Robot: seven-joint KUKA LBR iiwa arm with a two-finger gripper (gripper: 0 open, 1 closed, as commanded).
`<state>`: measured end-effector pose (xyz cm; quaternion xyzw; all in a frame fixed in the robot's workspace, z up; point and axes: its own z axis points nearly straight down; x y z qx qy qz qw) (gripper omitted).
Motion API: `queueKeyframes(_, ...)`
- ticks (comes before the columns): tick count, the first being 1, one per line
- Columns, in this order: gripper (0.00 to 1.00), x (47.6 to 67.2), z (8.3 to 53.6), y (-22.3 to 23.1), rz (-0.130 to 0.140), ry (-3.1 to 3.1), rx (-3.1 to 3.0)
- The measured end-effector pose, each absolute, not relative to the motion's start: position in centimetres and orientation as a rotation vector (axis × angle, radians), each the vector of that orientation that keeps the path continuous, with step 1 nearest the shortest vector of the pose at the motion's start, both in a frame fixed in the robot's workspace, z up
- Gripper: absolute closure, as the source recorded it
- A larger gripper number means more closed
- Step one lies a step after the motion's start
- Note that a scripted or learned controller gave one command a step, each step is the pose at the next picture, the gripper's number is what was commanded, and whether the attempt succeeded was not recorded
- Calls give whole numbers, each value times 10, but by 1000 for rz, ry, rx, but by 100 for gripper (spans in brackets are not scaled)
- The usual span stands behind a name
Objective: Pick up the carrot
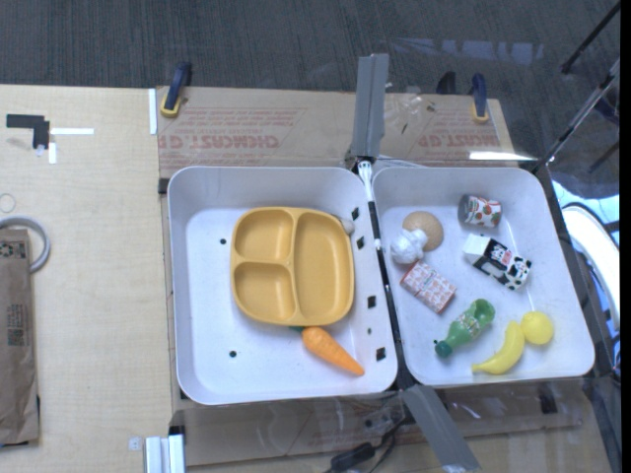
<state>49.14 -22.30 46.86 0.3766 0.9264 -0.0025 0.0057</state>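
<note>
A lab: 2 white bins [182, 294] on a clamped cardboard-covered bench [79, 294].

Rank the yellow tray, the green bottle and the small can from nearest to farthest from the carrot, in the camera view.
1. Yellow tray: left bin, its edge right beside the carrot.
2. Green bottle: right bin, near side.
3. Small can: right bin, far side.

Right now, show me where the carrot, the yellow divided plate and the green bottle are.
carrot [332, 352], camera view, middle of its orange body.
yellow divided plate [261, 289], camera view, floor of its lower left compartment.
green bottle [465, 327], camera view, middle of its body.
</note>
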Motion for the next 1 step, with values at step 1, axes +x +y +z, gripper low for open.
queueKeyframes(1, 100, 493, 478, -223, -10, 2898, 1175)
